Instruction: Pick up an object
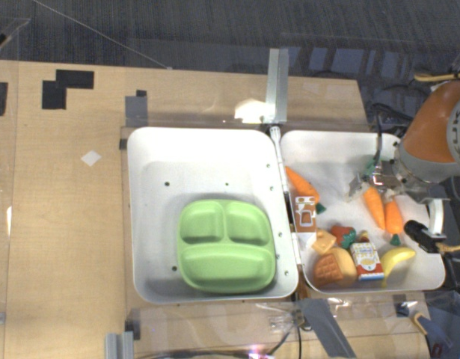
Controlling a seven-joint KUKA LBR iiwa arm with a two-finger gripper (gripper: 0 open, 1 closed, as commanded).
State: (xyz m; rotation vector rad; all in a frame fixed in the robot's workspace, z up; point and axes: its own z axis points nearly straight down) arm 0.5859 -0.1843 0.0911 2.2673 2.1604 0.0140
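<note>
Gripper (373, 178) is seen low in the right bin (327, 144), its opening not discernible, just above two carrots (383, 209); banana (398, 259), juice box (367, 262) and bread (333, 268) are crowded nearby

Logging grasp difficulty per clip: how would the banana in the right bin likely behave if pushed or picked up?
The banana looks like smooth toy plastic, so probably stiff, light and a bit slippery. Its curved shape may make it pivot or rock when pushed. It lies against the juice box near the bin wall, which likely limits sliding.
</note>
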